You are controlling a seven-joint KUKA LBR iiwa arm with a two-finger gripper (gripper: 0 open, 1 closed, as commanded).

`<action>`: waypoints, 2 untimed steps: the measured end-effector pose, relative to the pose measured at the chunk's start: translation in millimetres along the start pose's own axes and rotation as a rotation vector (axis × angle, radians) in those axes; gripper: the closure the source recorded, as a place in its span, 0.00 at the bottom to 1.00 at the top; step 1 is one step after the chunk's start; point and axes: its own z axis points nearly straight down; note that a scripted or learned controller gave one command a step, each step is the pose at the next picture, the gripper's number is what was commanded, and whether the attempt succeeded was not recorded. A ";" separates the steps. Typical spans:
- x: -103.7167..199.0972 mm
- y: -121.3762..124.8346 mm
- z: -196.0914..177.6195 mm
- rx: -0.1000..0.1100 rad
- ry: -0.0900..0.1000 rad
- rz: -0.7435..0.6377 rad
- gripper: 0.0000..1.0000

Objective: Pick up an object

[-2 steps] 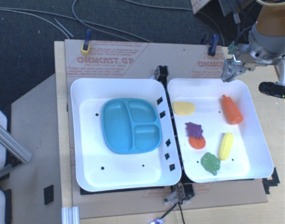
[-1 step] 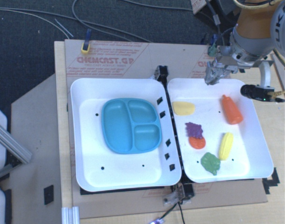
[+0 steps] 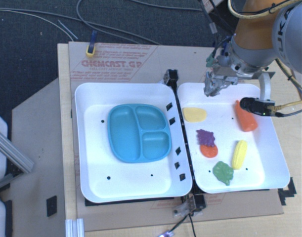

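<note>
The hand (image 3: 213, 89) hangs over the back part of the right bin (image 3: 274, 174), and nothing is between its fingers; how wide they stand I cannot tell. A yellow piece (image 3: 194, 114) lies near it, below.

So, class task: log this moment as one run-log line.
arm: over right bin far edge | gripper: above bin floor, holding nothing seen | nearest: yellow piece | blue tray: left bin

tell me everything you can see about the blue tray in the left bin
The blue plastic divided tray is a rounded rectangle with three compartments: one long section along its left side and two smaller ones on its right. It looks smooth and matte, with nothing in it. It lies flat, turned slightly askew, near the middle of the left shallow white bin, resting on the bin floor alone.
</note>
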 end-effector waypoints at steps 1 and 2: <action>45.9 -10.6 15.1 0.000 0.000 0.000 1.00; 98.9 -25.9 8.4 -0.001 0.001 -0.002 1.00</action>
